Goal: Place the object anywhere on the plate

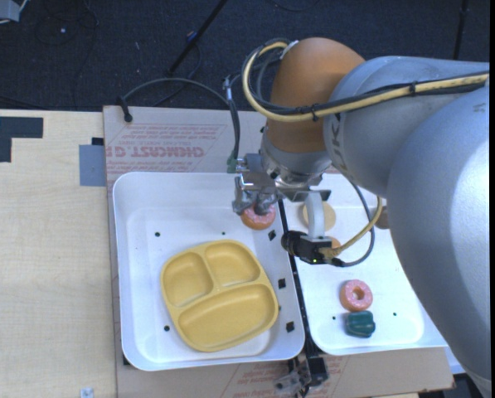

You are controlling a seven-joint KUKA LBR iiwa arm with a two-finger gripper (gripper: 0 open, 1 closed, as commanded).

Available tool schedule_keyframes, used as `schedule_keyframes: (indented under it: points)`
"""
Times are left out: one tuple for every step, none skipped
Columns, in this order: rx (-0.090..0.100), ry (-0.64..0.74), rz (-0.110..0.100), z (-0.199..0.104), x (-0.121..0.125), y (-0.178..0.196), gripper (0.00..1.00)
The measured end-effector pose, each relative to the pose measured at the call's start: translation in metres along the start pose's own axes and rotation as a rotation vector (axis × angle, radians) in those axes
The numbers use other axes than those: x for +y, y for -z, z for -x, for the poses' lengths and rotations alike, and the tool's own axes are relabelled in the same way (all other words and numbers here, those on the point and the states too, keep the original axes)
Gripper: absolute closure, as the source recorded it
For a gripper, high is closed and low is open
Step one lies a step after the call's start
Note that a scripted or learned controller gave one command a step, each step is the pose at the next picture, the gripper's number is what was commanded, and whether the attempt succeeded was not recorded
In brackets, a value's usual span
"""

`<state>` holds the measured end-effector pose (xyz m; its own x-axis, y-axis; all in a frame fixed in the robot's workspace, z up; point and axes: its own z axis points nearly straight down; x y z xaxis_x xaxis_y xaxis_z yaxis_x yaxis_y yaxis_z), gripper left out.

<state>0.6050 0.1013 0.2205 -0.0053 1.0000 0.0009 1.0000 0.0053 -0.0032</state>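
Jaws on one of two donuts (258, 217)

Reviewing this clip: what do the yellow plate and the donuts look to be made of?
Plate: likely moulded plastic, matte yellow, with three smooth compartments and rounded rims. Donut in the right bin: probably a plastic or rubber toy, with uniform pink icing. The other donut, at the gripper, looks alike.

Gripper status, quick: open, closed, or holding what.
Gripper: closed on a pink-frosted donut, above the left bin, just beyond the yellow plate.
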Motion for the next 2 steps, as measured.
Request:
schedule_keyframes:
  points:
    - [0.000, -0.001, 0.000, -0.0493, 0.0069, -0.0083, 1.00]
    - [-0.002, -0.002, -0.001, -0.0475, 0.0065, -0.0078, 0.00]
